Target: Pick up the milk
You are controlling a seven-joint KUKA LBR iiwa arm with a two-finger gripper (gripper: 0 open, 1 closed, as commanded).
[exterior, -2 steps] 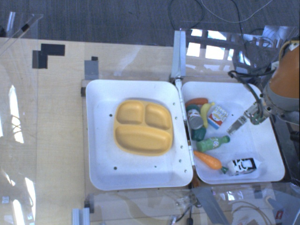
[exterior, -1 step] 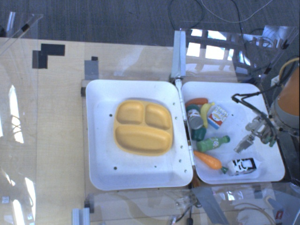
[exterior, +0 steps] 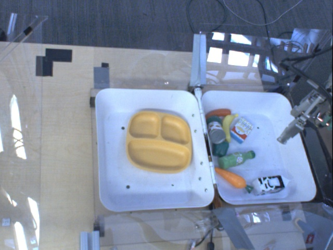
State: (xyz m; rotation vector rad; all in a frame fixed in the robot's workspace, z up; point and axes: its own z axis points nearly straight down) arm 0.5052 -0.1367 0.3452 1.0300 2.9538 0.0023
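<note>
The milk [exterior: 269, 184] is a small white carton with black cow patches, lying on its side in the front right corner of the right bin [exterior: 270, 104]. My gripper [exterior: 287, 135] hangs at the right edge of that bin, above its floor, roughly a hand's width behind the milk and a little to its right. It is apart from the milk and from every other item, and nothing shows in its grasp.
Along the right bin's left side lie a carrot [exterior: 231, 178], a green bottle [exterior: 237, 159], a can [exterior: 216, 134], a banana [exterior: 228, 126], a red sausage [exterior: 218, 112] and a white, red and blue carton [exterior: 241, 129]. The left bin [exterior: 112, 155] holds a yellow divided tray [exterior: 158, 141].
</note>
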